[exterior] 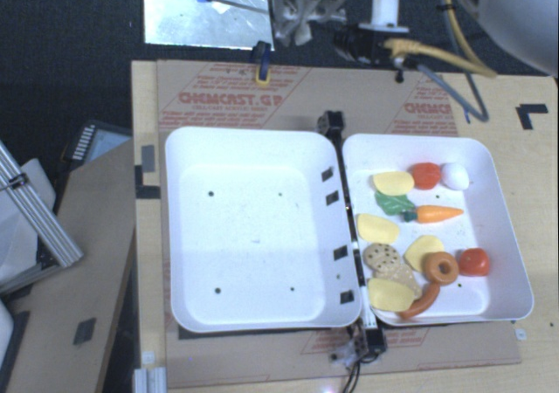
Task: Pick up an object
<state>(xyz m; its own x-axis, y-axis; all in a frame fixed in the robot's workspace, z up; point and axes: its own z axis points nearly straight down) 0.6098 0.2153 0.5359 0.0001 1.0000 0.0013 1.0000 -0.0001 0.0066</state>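
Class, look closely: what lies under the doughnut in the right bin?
The doughnut overlaps a yellow piece and the sausage end, on the bin floor. What it covers stays hidden.

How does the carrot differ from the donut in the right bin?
The carrot is long and tapered with green leaves at its left end; the donut is a round brown ring with a hole. The carrot lies mid-bin, clear of its neighbours; the donut sits lower, against a yellow piece. Both lie flat in the right bin.
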